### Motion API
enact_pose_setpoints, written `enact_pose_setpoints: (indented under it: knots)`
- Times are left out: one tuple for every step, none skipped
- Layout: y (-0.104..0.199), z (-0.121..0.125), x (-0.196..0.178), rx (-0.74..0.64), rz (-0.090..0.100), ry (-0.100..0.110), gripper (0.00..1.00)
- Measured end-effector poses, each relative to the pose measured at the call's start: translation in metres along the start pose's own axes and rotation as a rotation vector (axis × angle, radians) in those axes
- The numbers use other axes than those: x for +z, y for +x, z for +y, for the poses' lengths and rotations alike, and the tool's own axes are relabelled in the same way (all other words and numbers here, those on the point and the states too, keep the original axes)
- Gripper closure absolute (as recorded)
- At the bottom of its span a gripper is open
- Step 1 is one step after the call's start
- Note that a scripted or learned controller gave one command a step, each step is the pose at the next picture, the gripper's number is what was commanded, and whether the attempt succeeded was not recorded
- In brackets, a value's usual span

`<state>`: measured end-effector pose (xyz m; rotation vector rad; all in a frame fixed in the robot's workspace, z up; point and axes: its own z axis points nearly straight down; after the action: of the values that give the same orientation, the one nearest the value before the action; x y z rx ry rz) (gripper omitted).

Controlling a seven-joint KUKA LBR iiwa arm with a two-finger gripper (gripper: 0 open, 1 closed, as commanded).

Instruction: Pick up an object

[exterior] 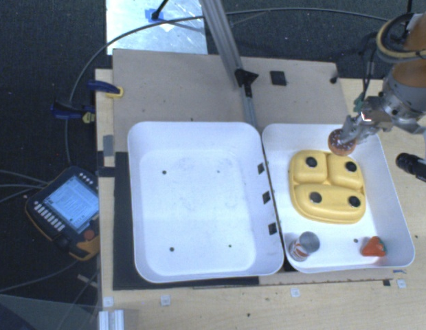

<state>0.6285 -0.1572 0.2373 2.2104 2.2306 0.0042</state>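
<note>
Two shallow white bins sit side by side on the bench. The left bin [196, 201] shows bare floor. The right bin [388, 205] holds a yellow block with four dark dots [328, 186] in its middle, a small metal-topped can [304, 245] at the near left corner, and a red-orange item [372, 247] at the near right. The gripper [352, 135] hangs over the bin's far edge, with a small round brownish object [339, 143] at its tip, just beyond the yellow block. Whether the claw is closed on it cannot be told.
</note>
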Motion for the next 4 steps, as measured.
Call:
enact_pose_setpoints:
  knots:
    - [0.048, -0.005, 0.011, 0.001, 0.0, 0.002, 1.0]
    - [0.102, -0.011, 0.021, 0.001, 0.0, 0.002, 1.0]
    - [0.147, -0.023, 0.024, 0.001, 0.0, 0.003, 1.0]
    - [0.198, -0.038, 0.014, 0.0, 0.001, 0.003, 1.0]
